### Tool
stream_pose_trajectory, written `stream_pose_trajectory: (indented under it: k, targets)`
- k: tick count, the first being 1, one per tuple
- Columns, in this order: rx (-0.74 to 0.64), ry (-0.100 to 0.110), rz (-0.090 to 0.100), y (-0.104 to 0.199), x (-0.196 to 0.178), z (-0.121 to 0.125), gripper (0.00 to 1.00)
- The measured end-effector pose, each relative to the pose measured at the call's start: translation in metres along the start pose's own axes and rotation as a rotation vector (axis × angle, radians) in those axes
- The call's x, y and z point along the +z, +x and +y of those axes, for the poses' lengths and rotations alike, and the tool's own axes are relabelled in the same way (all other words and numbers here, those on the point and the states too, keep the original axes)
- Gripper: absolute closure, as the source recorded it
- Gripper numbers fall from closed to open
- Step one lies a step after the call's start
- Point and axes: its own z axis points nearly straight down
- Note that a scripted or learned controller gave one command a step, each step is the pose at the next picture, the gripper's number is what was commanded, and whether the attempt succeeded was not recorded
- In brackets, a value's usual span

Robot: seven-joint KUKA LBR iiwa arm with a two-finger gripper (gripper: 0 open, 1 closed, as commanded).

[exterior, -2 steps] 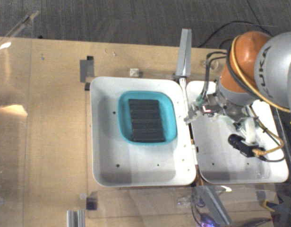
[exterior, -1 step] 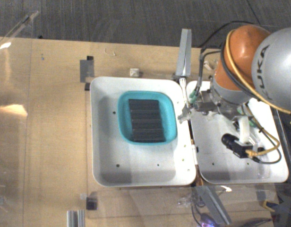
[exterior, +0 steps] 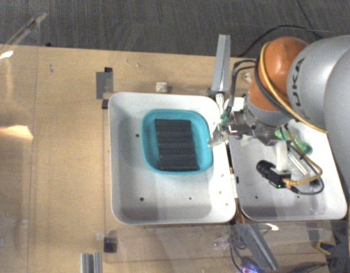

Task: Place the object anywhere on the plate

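A teal plate (exterior: 148,147) with rounded corners and a dark ridged centre lies in the left bin (exterior: 163,209), toward its back. My gripper (exterior: 219,136) hangs low over the divide between the two bins, right at the plate's right rim. A small green bit (exterior: 225,118) shows at the gripper, and I cannot make out what it is or whether it is held. A green and white thing (exterior: 297,144) lies in the right bin (exterior: 288,209), partly hidden under my wrist.
The grey arm with its orange band (exterior: 277,67) covers the back of the right bin. A grey upright post (exterior: 221,64) stands behind the bins, and small clamps (exterior: 105,83) sit on the wooden bench.
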Motion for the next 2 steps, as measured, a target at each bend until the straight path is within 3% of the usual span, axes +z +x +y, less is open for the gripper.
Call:
stream_pose_trajectory:
  k: [1,2]
  targets:
    - [0.0,0.0,0.0,0.0,0.0,0.0,0.0]
    - [0.049,-0.007,0.017,-0.067,0.016,-0.01,0.0]
